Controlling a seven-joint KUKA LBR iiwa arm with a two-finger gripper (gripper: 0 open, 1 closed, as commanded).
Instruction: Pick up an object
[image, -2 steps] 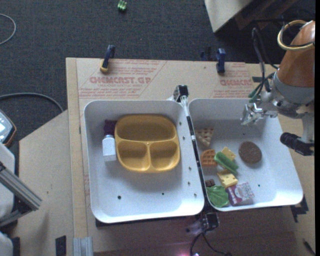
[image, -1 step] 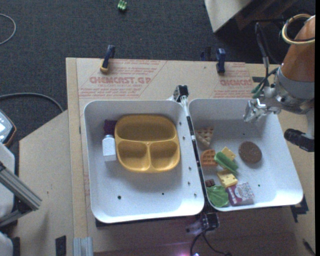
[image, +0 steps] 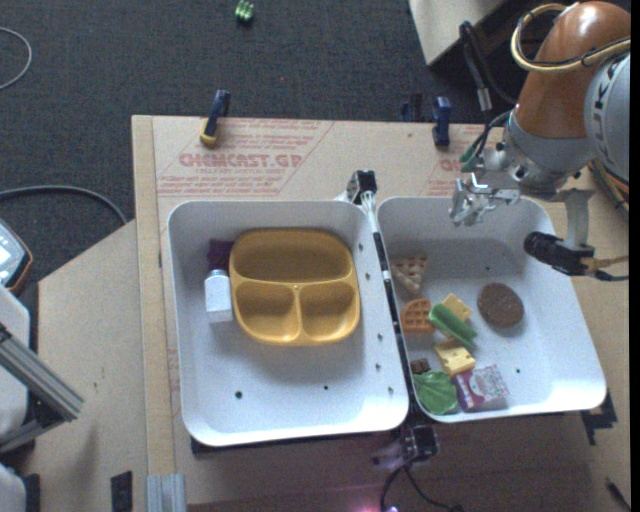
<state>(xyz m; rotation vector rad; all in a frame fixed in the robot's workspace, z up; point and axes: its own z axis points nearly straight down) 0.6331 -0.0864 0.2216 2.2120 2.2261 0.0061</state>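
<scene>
1. While the gripper (image: 478, 205) hangs over the back rim of the right bin (image: 560, 385), nothing sits between its fingers; whether they are apart or together cannot be told.
2. Step in hand, as judged: the approach, no pick yet made.
3. Candidates, all forward of the gripper: brown disc (image: 500, 305), waffle pieces (image: 410, 272), green pod (image: 452, 322), cheese cubes (image: 455, 357), red packet (image: 487, 388).
4. Next move calls for travel forward, then descent.
5. Open room: bare floor around the disc; the other items crowd the dividing wall.
</scene>
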